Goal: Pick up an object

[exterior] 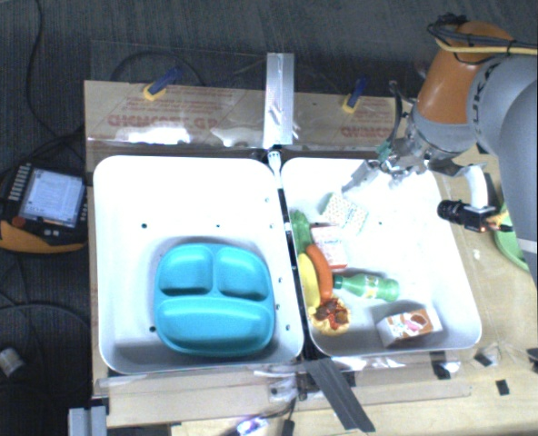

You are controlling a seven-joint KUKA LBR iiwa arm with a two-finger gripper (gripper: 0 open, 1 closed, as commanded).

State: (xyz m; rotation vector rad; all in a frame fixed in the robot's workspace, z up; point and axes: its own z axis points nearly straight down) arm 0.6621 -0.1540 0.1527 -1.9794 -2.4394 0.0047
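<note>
Pincer: my pincer (371,173) hangs over the right bin's (451,271) far end, metal tips slanting down-left; can't tell if wide or narrow, nothing seen between the tips.
Arm: my grey arm (514,125) w/ orange band comes in from the right, cables at the wrist.
Nearest obj: white flat packet w/ red dot pattern (344,213), just below-left of the tips, apart from them.
Pile by divider: green rounded piece (300,229), white box w/ red label (330,248), orange sausage shape (319,272), yellow banana (307,282), all bunched together.
Bottle: green plastic bottle (367,287), lying on its side, glossy.
Front items: brown-red lumpy food toy (332,313); small carton (404,326) tipped at the near right corner.
Left bin: left bin (133,207), smooth white plastic, holds a teal 3-compartment tray (215,296), rounded corners.
Surface: brown board surface (196,112) w/ clear film, yellow-blue clamps at far edge.
</note>
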